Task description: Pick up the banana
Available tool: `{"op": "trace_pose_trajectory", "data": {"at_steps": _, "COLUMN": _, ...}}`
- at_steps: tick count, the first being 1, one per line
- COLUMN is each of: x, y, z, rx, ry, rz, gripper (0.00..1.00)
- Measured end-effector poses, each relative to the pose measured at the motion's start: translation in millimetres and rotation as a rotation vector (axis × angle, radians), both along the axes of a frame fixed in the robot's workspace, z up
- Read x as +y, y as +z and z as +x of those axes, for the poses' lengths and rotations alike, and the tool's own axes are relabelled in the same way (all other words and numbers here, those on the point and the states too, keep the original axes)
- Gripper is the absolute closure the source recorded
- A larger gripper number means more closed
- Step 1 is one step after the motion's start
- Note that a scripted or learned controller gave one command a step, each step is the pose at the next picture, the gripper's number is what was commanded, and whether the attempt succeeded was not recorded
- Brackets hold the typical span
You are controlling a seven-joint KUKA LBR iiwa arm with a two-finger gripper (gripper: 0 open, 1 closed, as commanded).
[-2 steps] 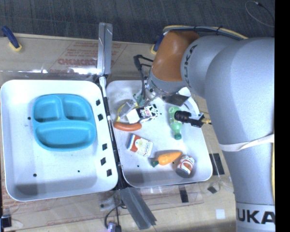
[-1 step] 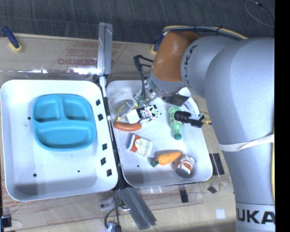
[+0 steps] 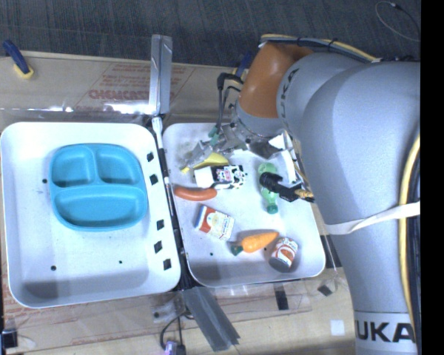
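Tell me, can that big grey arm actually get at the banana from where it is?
Probably yes. The gripper is already down at the banana in the right bin, with nothing lying on top; the small cow-patterned toy right beside it might get nudged.

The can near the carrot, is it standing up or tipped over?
Tipped over. The can lies on its side in the right bin, label facing up, beside the carrot.

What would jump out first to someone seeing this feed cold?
The big grey arm with its orange band fills the right side, its hand down at the far end of the right bin, right by the banana. Next, the blue divided tray sits alone in the left bin. The right bin is crowded: a sausage, carrot, can, green bottle and small carton.
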State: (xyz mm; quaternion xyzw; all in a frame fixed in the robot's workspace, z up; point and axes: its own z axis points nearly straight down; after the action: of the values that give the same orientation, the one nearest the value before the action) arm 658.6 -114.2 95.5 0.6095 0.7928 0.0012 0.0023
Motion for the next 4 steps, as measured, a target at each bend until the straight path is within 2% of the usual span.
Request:
{"op": "trace_pose_trajectory", "data": {"at_steps": 1, "x": 1.9, "y": 13.6, "z": 2.5, "rx": -0.007, "ry": 0.006, "rz": 0.001, "gripper": 1.00}}
{"op": "trace_pose_trajectory", "data": {"at_steps": 2, "x": -5.8, "y": -3.3, "z": -15.2, "rx": 0.008, "ry": -0.016, "rz": 0.000, "gripper": 1.00}}
{"op": "trace_pose_trajectory", "data": {"at_steps": 3, "x": -5.8, "y": -3.3, "z": -15.2, "rx": 0.008, "ry": -0.016, "rz": 0.000, "gripper": 0.00}}
{"op": "trace_pose_trajectory", "data": {"at_steps": 4, "x": -85.9, "y": -2.5, "z": -30.0, "rx": 0.004, "ry": -0.030, "rz": 0.000, "gripper": 0.00}}
